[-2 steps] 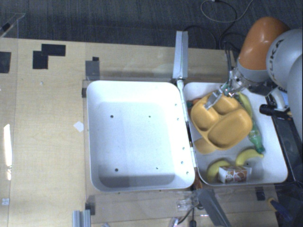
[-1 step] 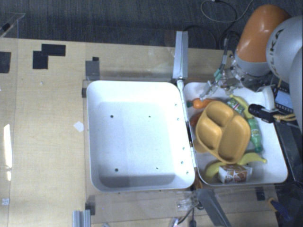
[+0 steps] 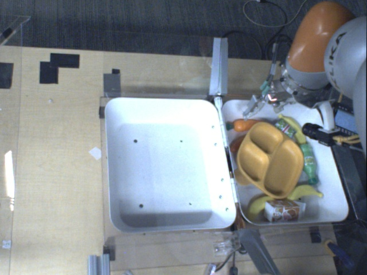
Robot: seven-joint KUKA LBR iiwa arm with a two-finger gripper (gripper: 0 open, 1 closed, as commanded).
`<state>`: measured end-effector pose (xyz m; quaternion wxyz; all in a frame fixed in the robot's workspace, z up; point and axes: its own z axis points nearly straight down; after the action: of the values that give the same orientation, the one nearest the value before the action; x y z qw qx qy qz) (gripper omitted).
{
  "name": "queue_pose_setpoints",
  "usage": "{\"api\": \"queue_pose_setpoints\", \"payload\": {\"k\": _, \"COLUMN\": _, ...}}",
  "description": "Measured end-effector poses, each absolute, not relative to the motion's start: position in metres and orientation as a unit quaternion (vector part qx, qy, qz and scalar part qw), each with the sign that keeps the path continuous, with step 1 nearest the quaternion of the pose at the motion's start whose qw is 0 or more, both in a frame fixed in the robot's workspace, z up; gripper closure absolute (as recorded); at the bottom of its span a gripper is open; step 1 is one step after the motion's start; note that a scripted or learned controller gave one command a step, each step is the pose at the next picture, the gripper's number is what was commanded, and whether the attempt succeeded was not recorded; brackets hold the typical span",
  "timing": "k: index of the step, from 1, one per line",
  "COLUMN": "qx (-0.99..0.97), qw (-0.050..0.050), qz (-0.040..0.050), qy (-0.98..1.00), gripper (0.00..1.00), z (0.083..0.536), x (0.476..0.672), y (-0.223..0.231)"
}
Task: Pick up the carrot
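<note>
The right bin (image 3: 338,208) is crowded: a yellow divided dish (image 3: 269,159) lies tilted over bananas, a bottle and a small carton. The carrot (image 3: 245,125) pokes out at the bin's back left corner, half tucked under that dish. The gripper (image 3: 265,99) hovers just above and right of it, apart from it; whether its fingers are spread, I cannot tell.

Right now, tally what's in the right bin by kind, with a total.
Carrot: 1
Yellow divided dish: 1
Bananas: 2, one partly under the dish
Green bottle: 1
Small carton: 1
Total: 6
A dark red thing at the dish's left edge is too hidden to identify.
</note>
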<state>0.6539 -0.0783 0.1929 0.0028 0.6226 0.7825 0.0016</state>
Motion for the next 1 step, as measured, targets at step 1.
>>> {"api": "queue_pose_setpoints", "payload": {"k": 1, "qx": 0.585, "qw": 0.001, "qz": 0.0028, "qy": 0.811, "gripper": 1.0, "z": 0.1175, "x": 0.6212, "y": -0.0902}}
